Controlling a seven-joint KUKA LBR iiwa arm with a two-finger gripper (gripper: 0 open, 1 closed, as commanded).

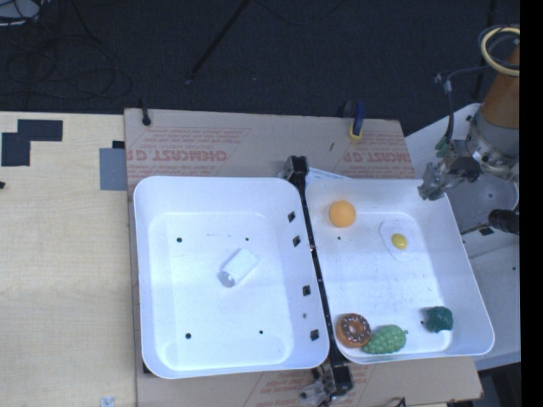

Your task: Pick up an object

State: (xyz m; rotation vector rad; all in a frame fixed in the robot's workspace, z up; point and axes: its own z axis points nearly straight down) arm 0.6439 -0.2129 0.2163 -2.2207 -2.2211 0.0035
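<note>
The claw (430, 185) hangs by the top right corner of the right bin (462, 253), far from any toy. I cannot tell how it is set. Nothing is picked yet. I think it must go down to a toy, maybe the orange ball (342, 214). The bench (59, 253) is pale wood. Behind, the floor (254, 49) is dark.

Both bins (153, 227) are white. The right one holds an orange ball (342, 214), a white-and-yellow fried egg (398, 241), a brown sprinkled donut (352, 330), light green grapes (385, 340) and a dark green piece (439, 318); the left, a white cup (238, 267).
</note>
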